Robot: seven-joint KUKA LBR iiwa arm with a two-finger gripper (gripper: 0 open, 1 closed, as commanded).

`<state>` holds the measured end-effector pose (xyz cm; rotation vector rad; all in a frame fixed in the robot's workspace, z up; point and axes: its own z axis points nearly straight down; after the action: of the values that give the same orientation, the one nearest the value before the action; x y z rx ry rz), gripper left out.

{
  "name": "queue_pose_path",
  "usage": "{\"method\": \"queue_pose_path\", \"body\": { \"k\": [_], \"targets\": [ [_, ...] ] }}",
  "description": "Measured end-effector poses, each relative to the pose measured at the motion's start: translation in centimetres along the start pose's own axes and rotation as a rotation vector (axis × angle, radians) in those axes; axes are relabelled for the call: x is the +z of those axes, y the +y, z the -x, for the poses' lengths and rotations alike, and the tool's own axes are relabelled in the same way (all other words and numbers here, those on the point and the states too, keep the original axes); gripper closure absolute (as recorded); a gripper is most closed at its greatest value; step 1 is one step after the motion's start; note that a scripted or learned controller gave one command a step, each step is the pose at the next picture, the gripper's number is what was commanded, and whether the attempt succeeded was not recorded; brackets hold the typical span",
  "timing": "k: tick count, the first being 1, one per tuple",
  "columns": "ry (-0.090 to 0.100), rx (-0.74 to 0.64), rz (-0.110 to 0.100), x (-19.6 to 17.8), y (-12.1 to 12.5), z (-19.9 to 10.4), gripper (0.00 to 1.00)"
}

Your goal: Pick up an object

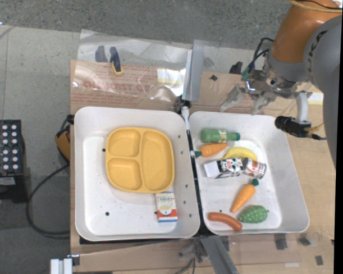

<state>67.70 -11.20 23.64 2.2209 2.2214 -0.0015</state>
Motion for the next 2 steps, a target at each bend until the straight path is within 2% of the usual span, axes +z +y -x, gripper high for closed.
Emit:
{"method": "queue_pose_path", "body": {
  "k": [1, 2],
  "targets": [
    [-0.001, 0.036, -0.003, 13.11, -2.81, -0.84, 0.0],
    [0.0, 0.038, -0.006, 12.18, -2.94, -0.79, 1.0]
  ]
}}
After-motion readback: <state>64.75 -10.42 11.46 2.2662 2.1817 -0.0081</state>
